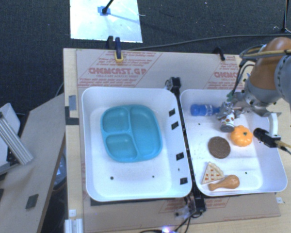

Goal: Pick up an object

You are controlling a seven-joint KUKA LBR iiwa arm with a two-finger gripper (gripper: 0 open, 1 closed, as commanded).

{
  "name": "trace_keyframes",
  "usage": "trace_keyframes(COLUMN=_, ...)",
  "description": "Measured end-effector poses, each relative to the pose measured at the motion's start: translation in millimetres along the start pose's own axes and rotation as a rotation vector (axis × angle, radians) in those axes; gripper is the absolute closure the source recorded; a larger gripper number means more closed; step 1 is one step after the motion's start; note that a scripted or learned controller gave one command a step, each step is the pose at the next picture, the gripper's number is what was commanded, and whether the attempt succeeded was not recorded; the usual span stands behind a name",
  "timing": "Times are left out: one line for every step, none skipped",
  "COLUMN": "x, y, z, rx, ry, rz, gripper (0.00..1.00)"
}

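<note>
From up here I see my arm [274, 69] reaching in over the right bin [276, 176], the claw [228, 118] lowered toward the bin's far side, just beside the blue bottle [203, 110] lying on its side and close to the small orange pumpkin [241, 136]. Nothing sits between its tips as far as I can make out, and the tips themselves are too small and cluttered for me to judge — I cannot tell how widely it stands. The candidates all rest on the bin floor: the bottle, the pumpkin, a brown round cookie [219, 147] in the middle, a waffle-patterned wedge [211, 173] and a tan drumstick-shaped piece [225, 182] near the front edge. The left bin [94, 178] carries a teal divided plate [131, 132]. My read is that the pick is not yet made — the approach looks done, while closing on something and lifting it clear of the desk remain.
</note>
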State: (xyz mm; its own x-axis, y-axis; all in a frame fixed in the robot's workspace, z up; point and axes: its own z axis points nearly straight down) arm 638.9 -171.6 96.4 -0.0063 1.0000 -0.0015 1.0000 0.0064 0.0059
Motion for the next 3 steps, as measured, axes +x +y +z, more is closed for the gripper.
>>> trace_keyframes(x=-2.2, y=11.0, z=-58.7, rx=-0.001, ry=0.000, rz=0.001, gripper=1.00)
trace_keyframes(x=-0.2, y=4.1, z=-118.1, rx=-0.001, ry=0.000, rz=0.001, gripper=1.00)
trace_keyframes(x=4.0, y=4.5, z=-182.3, rx=-0.002, ry=-0.001, rz=-0.001, gripper=1.00)
